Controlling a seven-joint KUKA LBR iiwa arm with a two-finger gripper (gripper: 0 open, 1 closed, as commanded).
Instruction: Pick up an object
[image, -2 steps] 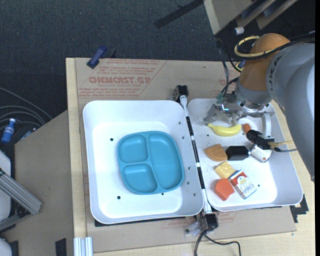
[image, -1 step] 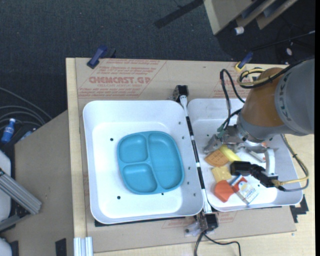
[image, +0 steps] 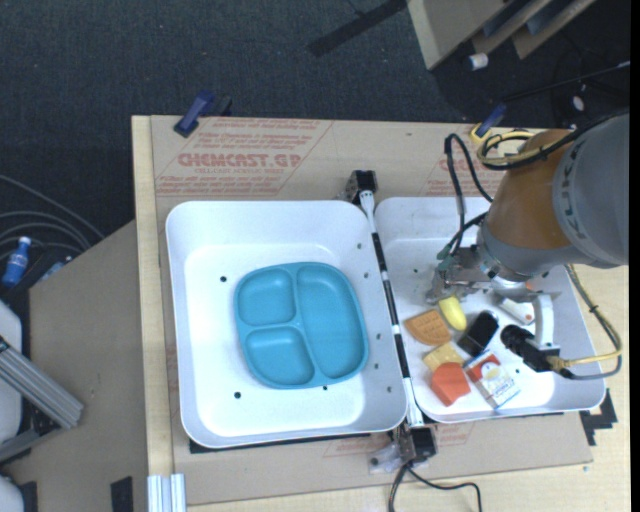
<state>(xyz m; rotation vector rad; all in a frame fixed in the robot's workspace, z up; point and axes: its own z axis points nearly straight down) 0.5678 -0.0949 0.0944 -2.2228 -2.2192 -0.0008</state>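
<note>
Gripper (image: 446, 288) is low in the right bin (image: 420, 225), at its left-middle; can't tell whether it's open or closed. Yellow piece (image: 454, 314) sits just below it, maybe touching, unclear. Next to that is a tan slice (image: 426, 326), then a yellow block (image: 441, 355), orange cube (image: 449, 383) and red-white box (image: 494, 379). Left bin (image: 200, 300) holds a blue plate (image: 299, 323).

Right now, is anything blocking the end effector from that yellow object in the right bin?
Nothing visible does: the end effector hangs right at the yellow object, with the tan slice beside it, not between.
</note>
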